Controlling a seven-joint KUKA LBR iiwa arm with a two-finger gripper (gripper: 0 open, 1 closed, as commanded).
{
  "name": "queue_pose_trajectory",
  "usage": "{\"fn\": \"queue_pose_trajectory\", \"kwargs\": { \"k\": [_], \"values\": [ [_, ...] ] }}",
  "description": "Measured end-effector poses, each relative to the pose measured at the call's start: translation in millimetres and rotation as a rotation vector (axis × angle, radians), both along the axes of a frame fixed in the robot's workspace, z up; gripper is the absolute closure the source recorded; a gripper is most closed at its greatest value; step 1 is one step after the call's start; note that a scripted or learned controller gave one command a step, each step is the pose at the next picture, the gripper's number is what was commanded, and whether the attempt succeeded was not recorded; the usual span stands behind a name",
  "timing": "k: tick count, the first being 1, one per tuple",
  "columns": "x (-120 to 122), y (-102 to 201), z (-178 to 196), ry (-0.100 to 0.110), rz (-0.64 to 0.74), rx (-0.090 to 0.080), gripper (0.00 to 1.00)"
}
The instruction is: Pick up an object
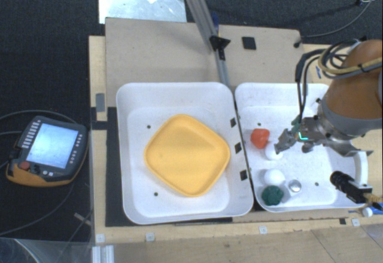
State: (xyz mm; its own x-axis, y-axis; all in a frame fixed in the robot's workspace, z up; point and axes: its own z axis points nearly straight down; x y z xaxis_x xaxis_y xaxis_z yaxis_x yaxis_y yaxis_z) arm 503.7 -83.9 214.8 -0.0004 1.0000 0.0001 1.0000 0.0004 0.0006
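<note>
Dark carpet surrounds the bench (179, 46), and both white bins sit side by side on it. Left bin (128, 136) carries a big yellow plate (187, 154), nothing touching it. Right bin (311, 97) holds an orange-red object (260, 137), two white balls (274, 176), a green lump (273, 195) and a small metal cap (294, 186). Gripper (286, 141) hangs just beside the orange-red object; whether it's clamped, I cannot tell.

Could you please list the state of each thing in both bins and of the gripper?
Yellow plate: lying flat in left bin.
Red object: resting in right bin, free.
White ball: resting, touching green object.
Green object: resting near front rim.
Gripper: low beside red object.
</note>
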Motion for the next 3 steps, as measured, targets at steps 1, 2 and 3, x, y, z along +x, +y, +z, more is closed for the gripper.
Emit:
{"fn": "queue_pose_trajectory", "kwargs": {
  "k": [1,2,3],
  "values": [
    [0,0,0,0.0,0.0,0.0,0.0],
    [-5,-1,-43,0.003,-0.001,0.0,0.0],
    [-15,3,-96,0.005,-0.001,0.0,0.0]
  ]
}}
